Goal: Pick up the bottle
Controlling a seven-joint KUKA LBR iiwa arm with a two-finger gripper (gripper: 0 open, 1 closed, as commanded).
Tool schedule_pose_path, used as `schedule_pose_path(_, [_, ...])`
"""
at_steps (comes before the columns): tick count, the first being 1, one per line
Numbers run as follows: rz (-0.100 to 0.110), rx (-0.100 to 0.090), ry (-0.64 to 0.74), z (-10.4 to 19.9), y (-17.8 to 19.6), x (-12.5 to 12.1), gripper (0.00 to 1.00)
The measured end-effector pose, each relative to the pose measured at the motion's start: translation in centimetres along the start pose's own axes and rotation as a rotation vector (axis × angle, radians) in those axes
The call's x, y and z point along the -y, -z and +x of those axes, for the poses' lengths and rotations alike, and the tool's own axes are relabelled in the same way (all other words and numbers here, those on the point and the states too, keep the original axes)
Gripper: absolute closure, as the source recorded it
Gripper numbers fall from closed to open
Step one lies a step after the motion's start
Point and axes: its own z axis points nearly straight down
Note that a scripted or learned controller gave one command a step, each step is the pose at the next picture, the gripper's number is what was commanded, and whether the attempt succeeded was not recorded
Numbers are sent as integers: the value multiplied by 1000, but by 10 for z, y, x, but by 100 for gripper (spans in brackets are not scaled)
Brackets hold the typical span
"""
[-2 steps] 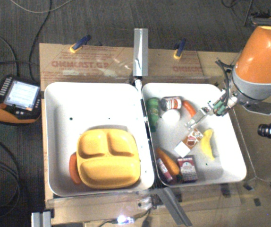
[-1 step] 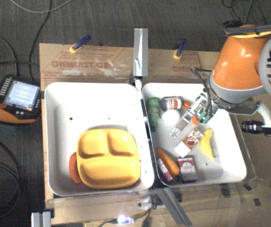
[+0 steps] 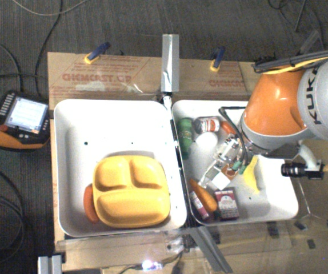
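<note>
I see two bins: one yellow tray left, my pincer right, grip unreadable.

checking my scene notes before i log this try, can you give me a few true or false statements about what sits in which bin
1. The yellow divided tray lies in the left bin. True.
2. The gripper hangs over the left bin. False: it is over the right bin.
3. A carrot lies in the right bin near its front left corner. True.
4. The tablet lies inside the right bin. False: it sits on the floor left of the bench.
</note>
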Motion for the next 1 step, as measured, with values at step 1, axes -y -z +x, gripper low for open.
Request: schedule_pose_path(1, [0, 2, 322, -65, -21, -11, 0])
